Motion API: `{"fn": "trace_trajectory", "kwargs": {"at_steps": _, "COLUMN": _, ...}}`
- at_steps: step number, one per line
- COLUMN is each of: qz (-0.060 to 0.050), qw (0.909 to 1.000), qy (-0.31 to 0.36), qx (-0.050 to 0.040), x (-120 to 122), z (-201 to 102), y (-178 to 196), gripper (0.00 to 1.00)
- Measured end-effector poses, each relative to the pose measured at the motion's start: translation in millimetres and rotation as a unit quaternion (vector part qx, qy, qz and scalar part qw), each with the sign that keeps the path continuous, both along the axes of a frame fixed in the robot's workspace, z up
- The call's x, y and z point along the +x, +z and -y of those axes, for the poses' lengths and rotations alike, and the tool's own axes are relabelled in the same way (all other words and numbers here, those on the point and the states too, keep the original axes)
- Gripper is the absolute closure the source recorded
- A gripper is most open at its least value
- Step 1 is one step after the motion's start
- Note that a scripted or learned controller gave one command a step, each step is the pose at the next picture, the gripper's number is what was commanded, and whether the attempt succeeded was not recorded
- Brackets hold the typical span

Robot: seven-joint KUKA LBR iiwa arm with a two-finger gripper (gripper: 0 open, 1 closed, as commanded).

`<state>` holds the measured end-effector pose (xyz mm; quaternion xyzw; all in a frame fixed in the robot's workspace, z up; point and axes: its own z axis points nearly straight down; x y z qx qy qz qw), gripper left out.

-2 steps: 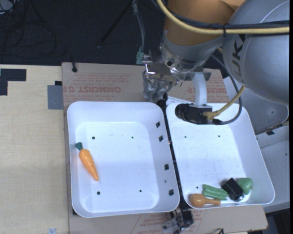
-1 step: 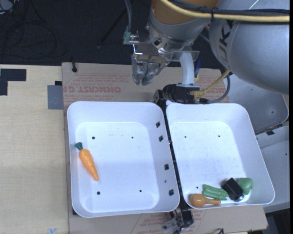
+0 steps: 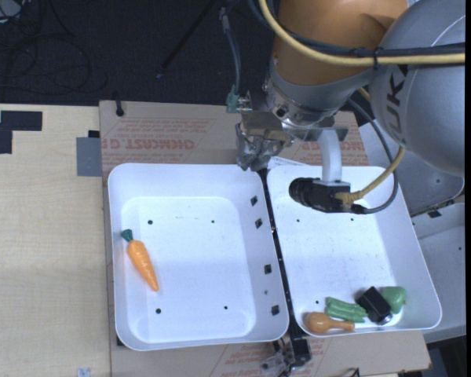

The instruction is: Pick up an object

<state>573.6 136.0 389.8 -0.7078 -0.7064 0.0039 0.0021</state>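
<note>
Carrot lying in left bin, near its left wall, leafy green end toward the far-left, orange tip toward the near-right; long axis on a slant across the bin floor. Well apart from the gripper, which hangs over the far rim where the two bins meet, so carrot lies down-left of it, across most of the left bin. State of the jaws: cannot tell, too dark and small against the cardboard.

Nothing else seen lying in left bin with the carrot. Right bin holding a cluster in its near-right corner: green pea pod, black block touching a green piece, and an orange-tan pear-shaped toy against the near wall. Cluster also well apart from the gripper, toward the near-right. Bins resting on cardboard sheet on the counter.
</note>
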Motion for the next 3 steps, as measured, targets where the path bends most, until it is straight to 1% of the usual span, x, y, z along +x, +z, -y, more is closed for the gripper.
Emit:
{"fn": "trace_trajectory", "kwargs": {"at_steps": 1, "qz": 0.001, "qw": 1.0000, "qy": -0.002, "qx": -0.0003, "x": 9.2, "z": 63.5, "y": -40.4, "gripper": 1.00}}
{"fn": "trace_trajectory", "kwargs": {"at_steps": 2, "qz": 0.000, "qw": 1.0000, "qy": 0.000, "qx": 0.0001, "x": 29.9, "z": 83.9, "y": -100.7, "gripper": 1.00}}
{"fn": "trace_trajectory", "kwargs": {"at_steps": 3, "qz": 0.004, "qw": 1.0000, "qy": 0.000, "qx": 0.0005, "x": 49.9, "z": 109.7, "y": -84.1, "gripper": 1.00}}
